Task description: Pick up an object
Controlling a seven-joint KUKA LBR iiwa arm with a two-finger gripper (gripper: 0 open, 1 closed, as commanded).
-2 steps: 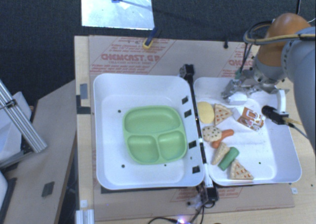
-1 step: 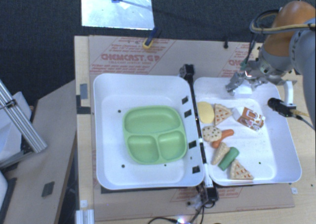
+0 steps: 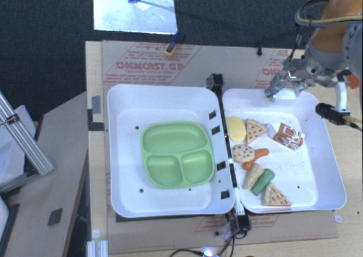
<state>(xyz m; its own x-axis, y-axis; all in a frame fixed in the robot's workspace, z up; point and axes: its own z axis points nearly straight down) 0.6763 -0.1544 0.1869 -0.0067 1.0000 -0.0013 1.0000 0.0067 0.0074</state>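
While the tabletop (image 3: 68, 154) is stretching across the lower left of the frame, a cardboard sheet (image 3: 153, 66) printed with red letters is lying under two white bins. The left bin (image 3: 122, 102) is sitting left of centre and is carrying a green divided tray (image 3: 177, 154) with three compartments. A row of black clips (image 3: 218, 131) is running down the seam where the two bins are meeting.

The right bin (image 3: 323, 159) is sitting just beside it, right of centre, and is holding the small toy foods. A yellow oval piece (image 3: 236, 129) is lying near the bin's left wall, with a pizza slice (image 3: 255, 130) touching its right side. Below them a round cookie (image 3: 242, 152) is resting against an orange carrot (image 3: 256, 158). Further down, a tan wedge (image 3: 252, 175) is leaning beside a green cylinder (image 3: 263, 182), and a second pizza slice (image 3: 276, 196) is lying near the bin's lower edge. A small orange and white carton (image 3: 288, 135) is lying tilted, apart from the others, toward the right.

At the upper right of the frame the arm (image 3: 340, 17) is reaching in, and the gripper (image 3: 279, 88) is hanging over the right bin's upper rim, above all the foods and touching none; whether it is open or closed I cannot tell.
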